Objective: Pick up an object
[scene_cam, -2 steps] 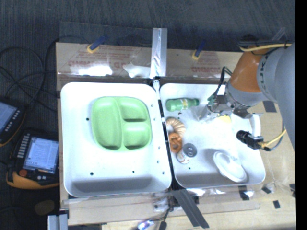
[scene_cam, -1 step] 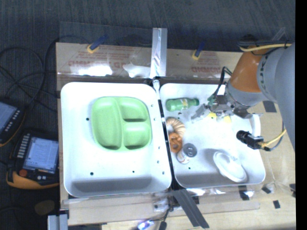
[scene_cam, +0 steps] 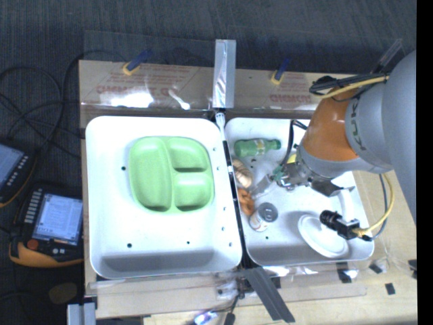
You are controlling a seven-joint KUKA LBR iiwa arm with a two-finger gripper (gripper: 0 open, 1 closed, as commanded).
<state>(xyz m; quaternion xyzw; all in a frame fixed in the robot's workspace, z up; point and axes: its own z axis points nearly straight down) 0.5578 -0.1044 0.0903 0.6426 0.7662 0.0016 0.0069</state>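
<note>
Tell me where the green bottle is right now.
The green bottle lies on its side in the right bin, near its back-left corner, next to the divider between the bins and just left of the tool.

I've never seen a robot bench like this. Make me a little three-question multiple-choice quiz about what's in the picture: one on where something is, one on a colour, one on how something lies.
1. Where is the divided tray?
A. left bin
B. right bin
C. on the floor

2. What colour is that tray?
A. red
B. light green
C. black

3. How does the green bottle rest?
A. upright
B. lying on its side
C. hanging from the arm

Answers:
1. A, the divided tray sits in the left bin, apart from the clutter in the right bin.
2. B, its surface is pale green against the white bin.
3. B, the green bottle lies lengthwise on the right bin's floor, near the far wall.
</note>
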